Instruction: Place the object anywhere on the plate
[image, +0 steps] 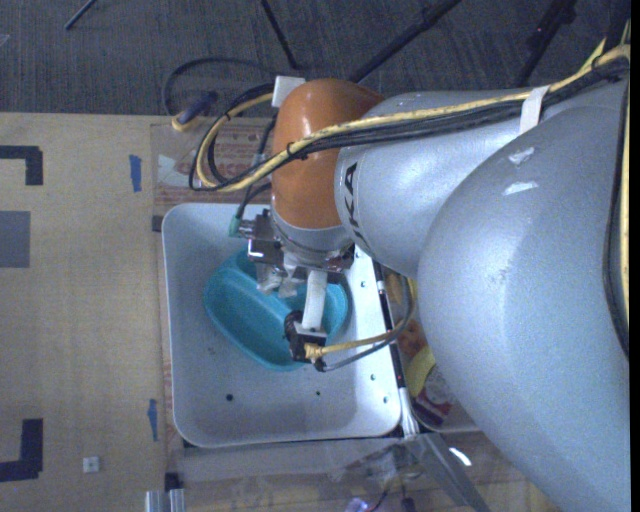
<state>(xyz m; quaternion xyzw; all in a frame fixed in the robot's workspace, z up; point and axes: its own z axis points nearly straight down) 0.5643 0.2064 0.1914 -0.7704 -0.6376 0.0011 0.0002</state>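
The arm (460, 260) covers much of the white bin (200, 400). The gripper (282, 283) is above the blue plate (238, 312); whether it is released or clenched, I cannot tell.

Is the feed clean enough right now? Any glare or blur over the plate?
Camera view: soft throughout, no sharp edges; the plate is evenly lit without glare, its right part covered by the gripper; bright glints sit on the arm, which looms large at right.

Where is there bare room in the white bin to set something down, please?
Bare floor lies between the blue plate and the lower wall of the white bin, plus a strip along its left wall. Crowded at top right, where the pincer hangs over the plate.
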